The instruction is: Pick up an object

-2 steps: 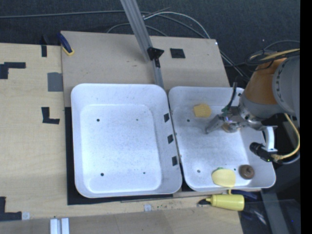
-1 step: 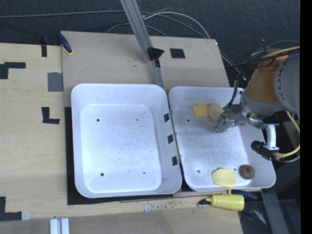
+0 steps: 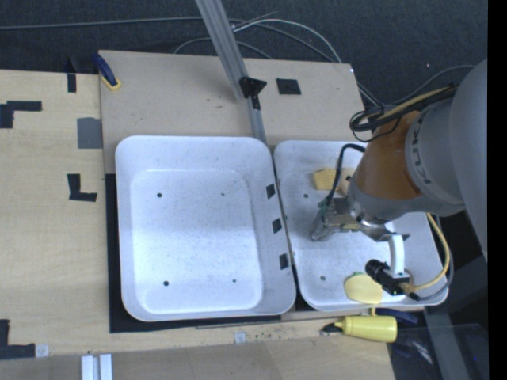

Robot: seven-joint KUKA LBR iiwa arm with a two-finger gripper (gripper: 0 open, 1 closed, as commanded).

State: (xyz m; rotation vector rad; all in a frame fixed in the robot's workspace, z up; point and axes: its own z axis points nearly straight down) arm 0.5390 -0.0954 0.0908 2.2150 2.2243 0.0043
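Two objects sit in the right bin (image 3: 305,287): a tan piece (image 3: 323,180) near the back and a yellow lump (image 3: 363,289) in front. My end effector (image 3: 320,229) hangs between them; I cannot tell its opening. I should centre over one, then descend squarely.

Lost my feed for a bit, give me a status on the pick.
Gripper low in the right bin, nothing seen between fingers. Tan object just behind it, yellow object at the near corner. Nothing blocking.
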